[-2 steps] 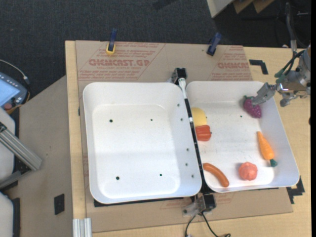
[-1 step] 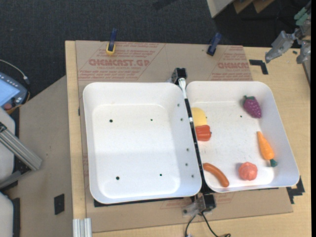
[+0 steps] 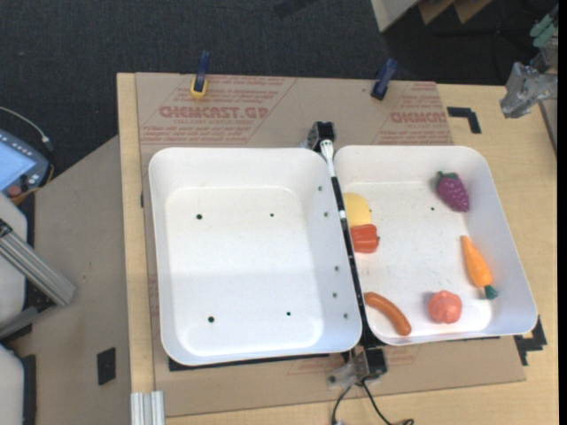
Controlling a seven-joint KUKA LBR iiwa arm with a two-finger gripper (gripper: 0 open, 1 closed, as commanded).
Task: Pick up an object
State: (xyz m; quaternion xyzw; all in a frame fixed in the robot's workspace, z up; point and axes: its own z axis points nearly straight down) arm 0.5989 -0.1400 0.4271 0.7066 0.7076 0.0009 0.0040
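Lying diagonal in right bin [image 3: 416, 171], carrot [image 3: 476, 266], green tip lower right, pincer state unclear

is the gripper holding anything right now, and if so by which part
Nothing is held. The gripper sits at the upper right, off the bins, with nothing between its fingers. The toy foods, such as the grapes and carrot, lie in the right bin.

A brown cardboard sheet [image 3: 266, 104] with red printed lettering lies on the bench [image 3: 549, 237] under the bins. A blue-and-yellow clamp [image 3: 201, 76] and a blue clamp [image 3: 384, 79] grip its far edge. Dark carpet [image 3: 133, 16] lies beyond.
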